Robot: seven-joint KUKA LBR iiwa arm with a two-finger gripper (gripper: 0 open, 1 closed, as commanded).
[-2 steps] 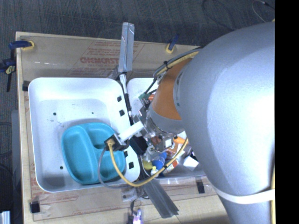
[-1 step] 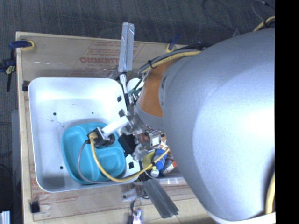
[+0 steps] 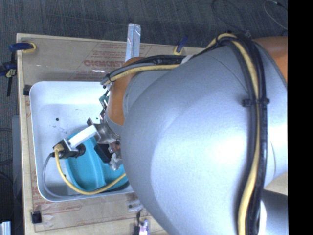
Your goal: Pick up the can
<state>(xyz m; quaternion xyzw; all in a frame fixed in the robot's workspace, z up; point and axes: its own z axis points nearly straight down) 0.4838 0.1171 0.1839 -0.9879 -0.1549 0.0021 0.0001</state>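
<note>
The bench board (image 3: 93, 58) carries red printed lettering above the white bin, seen upside down from this camera (the largest line seems to begin "CHEM", the rest too blurred to make out); smaller red lines beside it and along the lower left edge cannot be read

One white bin (image 3: 41, 131) sits on one worktop (image 3: 63, 58). One blue object (image 3: 88, 168) lies inside it. One grey arm (image 3: 205, 141) carries one yellow cable (image 3: 63, 177).
</note>
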